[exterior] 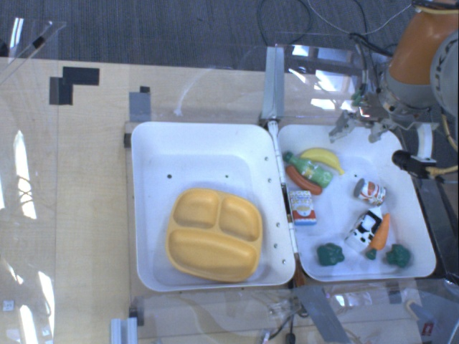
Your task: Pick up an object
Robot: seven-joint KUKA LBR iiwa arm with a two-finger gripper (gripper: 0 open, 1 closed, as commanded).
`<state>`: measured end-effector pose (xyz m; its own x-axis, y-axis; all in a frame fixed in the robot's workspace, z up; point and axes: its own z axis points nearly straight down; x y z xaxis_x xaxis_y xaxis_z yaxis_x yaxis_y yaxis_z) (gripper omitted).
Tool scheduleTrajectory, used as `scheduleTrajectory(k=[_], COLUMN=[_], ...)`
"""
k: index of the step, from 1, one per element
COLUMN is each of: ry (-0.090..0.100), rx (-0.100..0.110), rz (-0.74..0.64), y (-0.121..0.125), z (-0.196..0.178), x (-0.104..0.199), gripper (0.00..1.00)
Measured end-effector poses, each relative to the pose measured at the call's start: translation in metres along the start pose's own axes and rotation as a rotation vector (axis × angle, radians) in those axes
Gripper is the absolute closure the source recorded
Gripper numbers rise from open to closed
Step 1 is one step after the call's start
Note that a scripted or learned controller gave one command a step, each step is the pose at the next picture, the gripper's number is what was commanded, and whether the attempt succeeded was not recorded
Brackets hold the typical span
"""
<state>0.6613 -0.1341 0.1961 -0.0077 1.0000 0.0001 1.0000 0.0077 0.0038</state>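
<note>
From my console I judge the pick not yet made: nothing is lifted, and the whole grasp is left to do. The left bin (143, 192) carries a yellow divided tray (215, 233) lying toward its near edge. The right bin (412, 264) holds all the small candidates, and every one rests on its floor. My arm (423, 49) hangs over that bin's far right corner, and the gripper (364, 126) has its two fingers spread apart with nothing between them, above bare floor near the far edge. Largest of the items, the banana (324, 158) lies by the far left part beside a green bottle (310, 170) and a red sausage-like piece (304, 181). A small carton (303, 208) sits against the left wall. A black-and-white cow figure (364, 229) touches a carrot (381, 232) near the right edge, a little can (370, 190) lies just beyond them, and two broccoli pieces (330, 254) sit along the near edge.
</note>
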Motion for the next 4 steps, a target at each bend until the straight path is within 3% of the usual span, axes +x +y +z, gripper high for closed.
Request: scheduleTrajectory(k=[1,2,3,4], ry=[-0.001,0.0,-0.002,-0.001], rx=[-0.006,-0.004,-0.009,-0.016], rz=[-0.059,-0.16,-0.348,-0.351], y=[0.01,-0.04,-0.098,-0.095], z=[0.097,0.108,0.107,0.096], x=[0.016,0.034,0.036,0.037], gripper=[0.0,0.0,0.0,1.0])
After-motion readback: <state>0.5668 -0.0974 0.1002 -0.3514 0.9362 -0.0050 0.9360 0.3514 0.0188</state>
